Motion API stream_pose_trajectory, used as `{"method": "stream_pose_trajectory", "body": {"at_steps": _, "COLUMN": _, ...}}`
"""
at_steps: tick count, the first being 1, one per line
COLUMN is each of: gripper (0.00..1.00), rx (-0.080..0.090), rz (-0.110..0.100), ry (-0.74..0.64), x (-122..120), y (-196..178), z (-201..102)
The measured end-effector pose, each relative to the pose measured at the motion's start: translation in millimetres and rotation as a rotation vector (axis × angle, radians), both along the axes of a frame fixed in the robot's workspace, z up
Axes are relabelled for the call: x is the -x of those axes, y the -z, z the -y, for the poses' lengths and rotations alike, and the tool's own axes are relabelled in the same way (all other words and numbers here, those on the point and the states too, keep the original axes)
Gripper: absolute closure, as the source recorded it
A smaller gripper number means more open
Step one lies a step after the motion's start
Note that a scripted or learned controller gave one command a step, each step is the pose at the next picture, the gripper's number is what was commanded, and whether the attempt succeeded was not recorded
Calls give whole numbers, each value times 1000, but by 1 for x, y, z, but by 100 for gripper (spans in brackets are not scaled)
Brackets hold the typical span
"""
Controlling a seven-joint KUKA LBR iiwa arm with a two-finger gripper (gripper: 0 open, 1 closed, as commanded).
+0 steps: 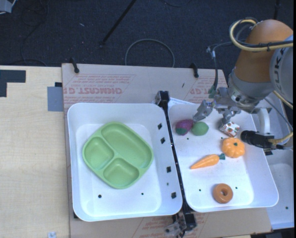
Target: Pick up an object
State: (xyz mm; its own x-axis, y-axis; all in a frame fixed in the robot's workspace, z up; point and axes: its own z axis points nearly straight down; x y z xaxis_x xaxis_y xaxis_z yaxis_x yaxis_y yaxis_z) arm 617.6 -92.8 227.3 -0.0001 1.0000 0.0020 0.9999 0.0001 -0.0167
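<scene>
Two fingers of tool spread, hovering near right bin far rim.

Red print on the cardboard sheet under the bins reads upside down, seemingly "CHEMCRAFT CO.", hardly legible.

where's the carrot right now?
The carrot lies in the right bin, near its middle, just left of the orange pumpkin and above the donut.

Green tray, orange carrot
</scene>
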Motion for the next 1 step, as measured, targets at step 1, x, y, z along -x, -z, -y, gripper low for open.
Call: {"method": "stream_pose_trajectory", "body": {"at_steps": 1, "gripper": 0, "rx": 1, "rz": 13, "ry": -1, "x": -2, "y": -8, "z": 0}}
